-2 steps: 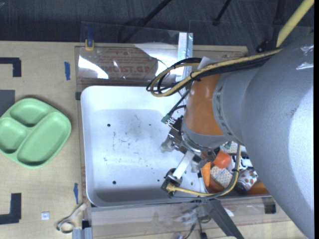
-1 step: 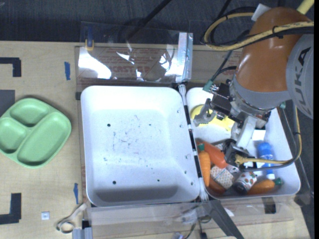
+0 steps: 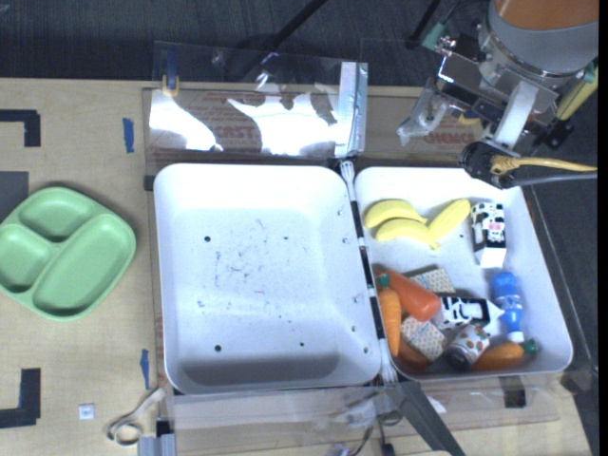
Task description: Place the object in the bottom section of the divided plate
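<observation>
Bananas [image 3: 410, 220], carrots [image 3: 410, 294], a small milk carton [image 3: 490, 229], a blue bottle [image 3: 506, 300] and other toy food crowd the right bin [image 3: 549, 283]. Beside it, touching along one edge, sits the left bin [image 3: 256, 274]. The green divided plate [image 3: 63, 251] lies on the surface [image 3: 66, 359] well apart, at the far left. At the upper right the gripper [image 3: 427, 122] hangs above the right bin's far edge; whether it is released or clenched I cannot tell.
</observation>
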Controlling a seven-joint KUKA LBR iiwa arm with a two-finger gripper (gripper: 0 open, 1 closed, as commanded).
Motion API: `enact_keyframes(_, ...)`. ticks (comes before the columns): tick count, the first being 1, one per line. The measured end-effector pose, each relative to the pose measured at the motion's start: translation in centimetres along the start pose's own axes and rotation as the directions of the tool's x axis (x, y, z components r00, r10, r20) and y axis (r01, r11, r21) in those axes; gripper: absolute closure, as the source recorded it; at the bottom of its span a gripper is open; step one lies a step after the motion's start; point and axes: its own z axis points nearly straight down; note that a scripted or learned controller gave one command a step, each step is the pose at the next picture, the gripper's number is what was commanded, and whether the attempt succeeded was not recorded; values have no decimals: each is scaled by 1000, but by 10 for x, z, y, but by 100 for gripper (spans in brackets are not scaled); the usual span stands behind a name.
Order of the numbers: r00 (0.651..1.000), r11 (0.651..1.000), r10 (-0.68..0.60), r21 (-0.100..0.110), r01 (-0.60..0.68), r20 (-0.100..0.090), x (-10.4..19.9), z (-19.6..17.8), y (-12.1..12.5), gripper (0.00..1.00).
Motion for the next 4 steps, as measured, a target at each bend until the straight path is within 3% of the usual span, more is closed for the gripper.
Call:
enact_keyframes(1, 987, 987, -163, 1, 163, 1, 24, 105, -105, 0)
enact_keyframes(2, 996, 996, -88, 1, 88, 0, 0, 213, -91, 0)
enact_keyframes(4, 986, 986, 167, -2, -167, -5, 121, 346, -160, 0)
